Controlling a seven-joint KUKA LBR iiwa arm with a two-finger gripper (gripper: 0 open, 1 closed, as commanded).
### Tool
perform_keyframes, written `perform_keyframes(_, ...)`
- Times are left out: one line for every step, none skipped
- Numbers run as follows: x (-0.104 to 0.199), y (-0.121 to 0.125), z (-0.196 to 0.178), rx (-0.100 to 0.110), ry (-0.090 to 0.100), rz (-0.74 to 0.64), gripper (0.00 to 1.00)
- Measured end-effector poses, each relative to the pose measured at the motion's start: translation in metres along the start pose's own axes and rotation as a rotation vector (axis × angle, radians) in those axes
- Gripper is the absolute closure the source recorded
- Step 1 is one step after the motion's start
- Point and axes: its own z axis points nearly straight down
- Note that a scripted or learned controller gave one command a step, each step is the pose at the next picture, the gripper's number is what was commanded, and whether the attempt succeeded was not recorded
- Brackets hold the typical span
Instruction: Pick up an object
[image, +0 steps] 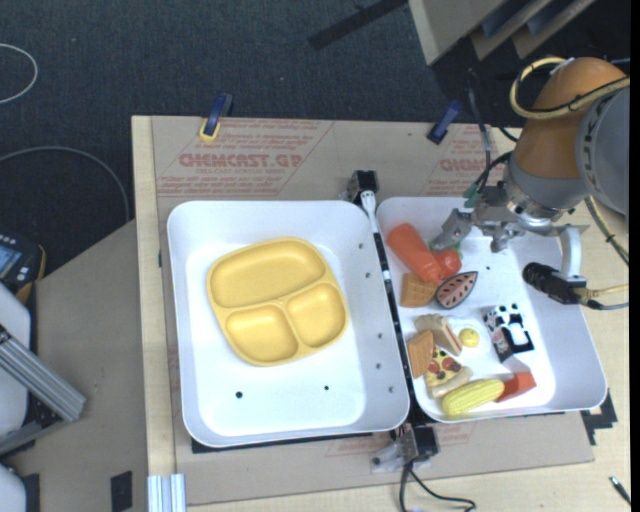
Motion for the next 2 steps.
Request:
perform_keyframes(0.001, -0.001, 0.054, 0.001, 0.000, 0.000, 0.00)
perform_keyframes(0.001, 0.001, 0.039, -0.008, -0.001, 0.000, 1.00)
